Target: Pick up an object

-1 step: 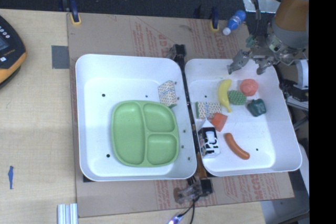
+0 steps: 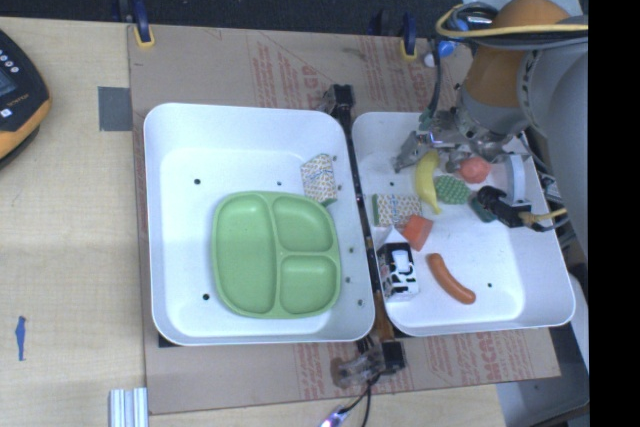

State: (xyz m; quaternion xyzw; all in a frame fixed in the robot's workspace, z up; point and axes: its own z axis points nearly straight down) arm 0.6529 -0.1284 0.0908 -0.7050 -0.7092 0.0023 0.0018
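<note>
Gripper (image 2: 432, 147), upper right of frame, hangs over the crowded banana (image 2: 428, 183); finger state cannot be told, and a descent risks nudging neighbours, missing the grasp.

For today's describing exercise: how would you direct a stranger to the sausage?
Find the right-hand white bin. Near its front edge, away from the pile beneath the gripper, lies the sausage. It is orange-red, long and thin, lying alone on bare white, beside a black-and-white packet.
</note>
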